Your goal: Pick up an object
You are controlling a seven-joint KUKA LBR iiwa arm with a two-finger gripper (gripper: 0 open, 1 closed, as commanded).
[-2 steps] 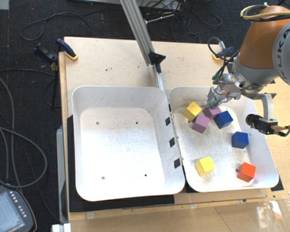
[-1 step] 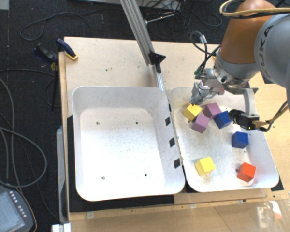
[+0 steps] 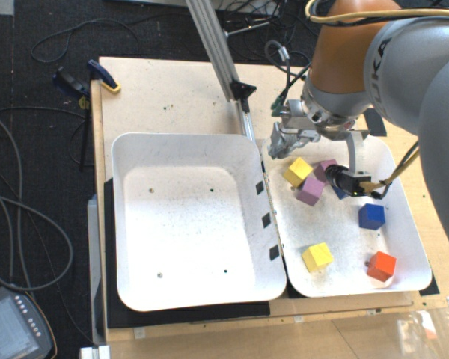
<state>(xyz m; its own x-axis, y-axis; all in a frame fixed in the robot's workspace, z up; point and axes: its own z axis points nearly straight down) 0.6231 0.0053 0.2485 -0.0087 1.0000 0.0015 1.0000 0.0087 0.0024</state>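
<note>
Jaws hang low in the upper left corner of the right bin, close to the wall it shares with the left bin. Whether they stand open or closed cannot be told from this slant, and nothing shows between them.

The nearest candidate is the upper yellow cube, just down and to the right of the jaws and apart from them. It sits tight against a purple cube, with a second purple cube close behind.

The likeliest failure is a closure on air, because the jaws are beside the cube, not around it. A straight descent from here may also strike the bin's sloping wall or rim and jolt the bin on the tabletop.

If the jaws shift toward the yellow cube, the crowding is a hazard. One side may land on the purple neighbour, push the cluster apart, or wedge two cubes so that neither lifts cleanly.

The blue cube, lower yellow cube and orange cube lie well apart from each other and look like safer picks.
</note>
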